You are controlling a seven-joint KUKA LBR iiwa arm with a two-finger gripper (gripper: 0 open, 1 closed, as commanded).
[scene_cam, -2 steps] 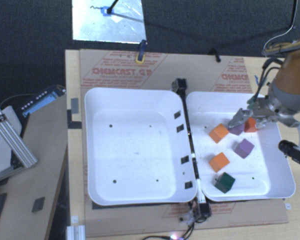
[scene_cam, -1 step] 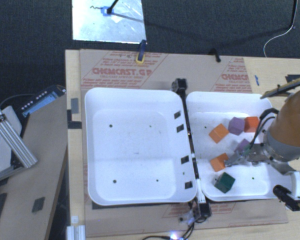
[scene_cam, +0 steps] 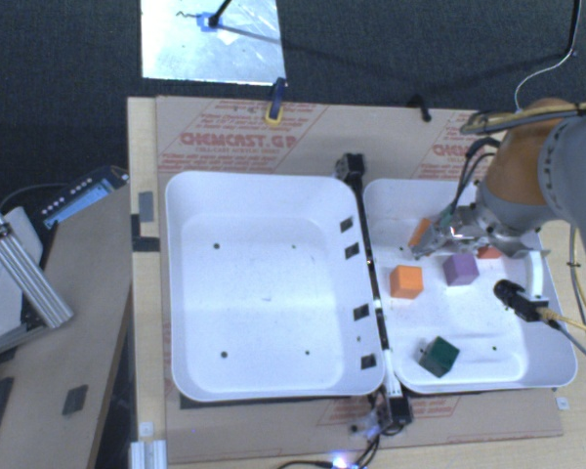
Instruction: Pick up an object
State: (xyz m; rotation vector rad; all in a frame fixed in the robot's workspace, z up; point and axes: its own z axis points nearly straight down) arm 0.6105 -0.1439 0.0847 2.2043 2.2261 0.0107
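Note:
The right bin holds several small objects. An orange cube lies near its left wall, with a purple cube just to its right. A dark green block sits toward the front. A slim orange piece lies at the back left, and a small red-orange piece shows beside the wrist. My gripper hangs low over the back of this bin, right of the slim orange piece and just above the purple cube. I see nothing held in it.
The left bin stands alongside, split from the right one by a black-clipped divider. The arm comes in over the right bin's back right corner. Cardboard lies under both bins.

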